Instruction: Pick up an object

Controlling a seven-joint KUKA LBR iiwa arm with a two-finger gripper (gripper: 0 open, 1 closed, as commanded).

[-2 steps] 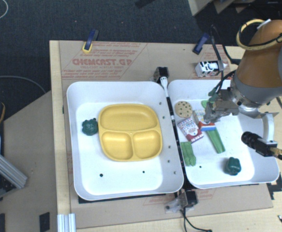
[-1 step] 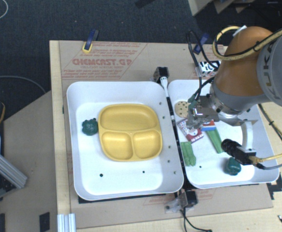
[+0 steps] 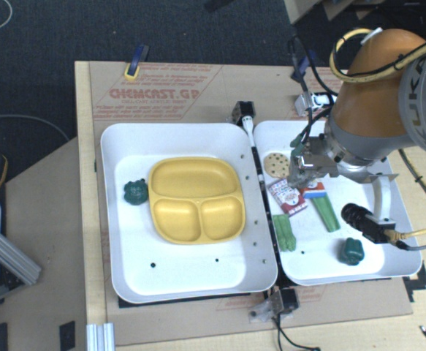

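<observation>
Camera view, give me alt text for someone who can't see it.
A grey and orange robot arm lowers its end effector over the right white bin, above a red-and-white packet among green pieces. The left white bin holds a yellow divided plastic tray.

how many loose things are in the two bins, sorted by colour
Yellow: 1, the divided plate
Dark green: 2, a small lump beside the plate and another lump in the right bin
Light green: 2, stick-shaped pieces
Tan: 1, a round cracker
Red and white: 1, a packet under the gripper
Total: 7
</observation>
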